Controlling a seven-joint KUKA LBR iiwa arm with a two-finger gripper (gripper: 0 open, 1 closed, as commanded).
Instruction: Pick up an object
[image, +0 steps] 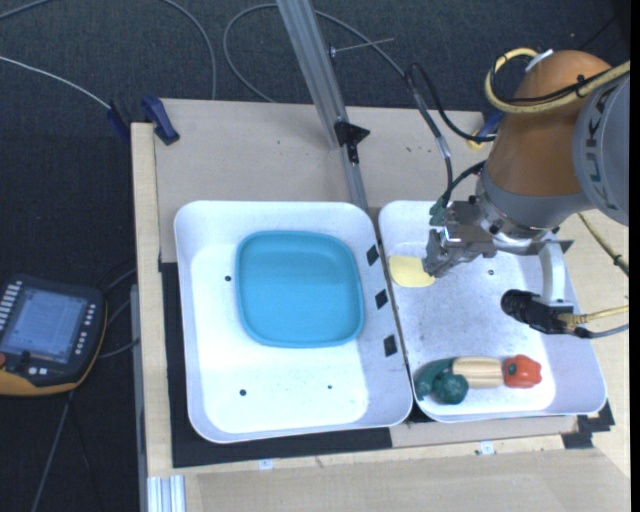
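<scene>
A pale yellow, flat object (408, 271) lies in the right bin (590, 385), near its upper left corner beside the wall shared with the left bin (200, 300). The gripper (438, 262) hangs right at its right edge; I cannot tell how it is set. Along the right bin's lower wall lie a dark green piece (442, 384), a tan cylinder (478, 372) and a red piece (521, 371), touching in a row. A blue tray (299, 288) sits in the left bin.

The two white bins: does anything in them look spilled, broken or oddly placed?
Nothing stands out. The blue tray lies flat in the left bin. In the right bin, a yellow piece sits beside the gripper, and the green, tan and red toys lie together along its near edge.
</scene>
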